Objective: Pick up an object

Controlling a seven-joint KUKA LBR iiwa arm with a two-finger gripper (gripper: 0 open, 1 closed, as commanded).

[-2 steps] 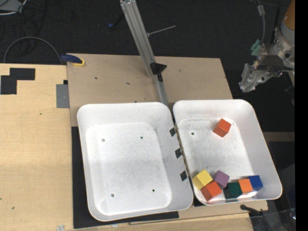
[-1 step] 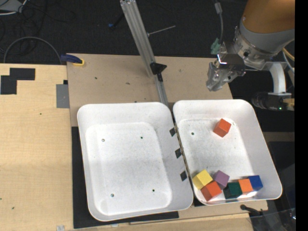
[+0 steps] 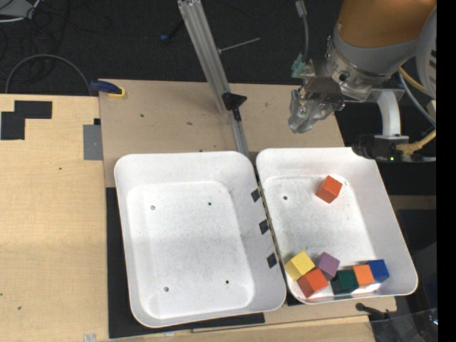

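Two white bins are set side by side on the counter [image 3: 164, 120]. The left bin [image 3: 135, 173] is seen with only small dark dots on its floor. Behind the bins, a slanted metal rail [image 3: 206, 52] is seen reaching down to the seam between them, and three small black clips [image 3: 263, 226] are seen along that seam. In the right bin [image 3: 377, 191], a red-orange cube [image 3: 329, 189] is seen alone near the far side, tilted on the floor. Along the near edge of that bin a cluster of cubes is gathered: a yellow cube [image 3: 300, 263], a red cube [image 3: 312, 282] touching it, a purple cube [image 3: 328, 263] just beside, a green cube [image 3: 345, 281], an orange cube [image 3: 364, 274] and a blue cube [image 3: 378, 269], packed closely in a row. The end effector [image 3: 306, 116] is held above the counter just beyond the right bin's far rim, well apart from every cube, and nothing is seen between its fingers; how wide they are set cannot be told from this view. Above it, the arm's orange band [image 3: 385, 13] is seen at the upper right.
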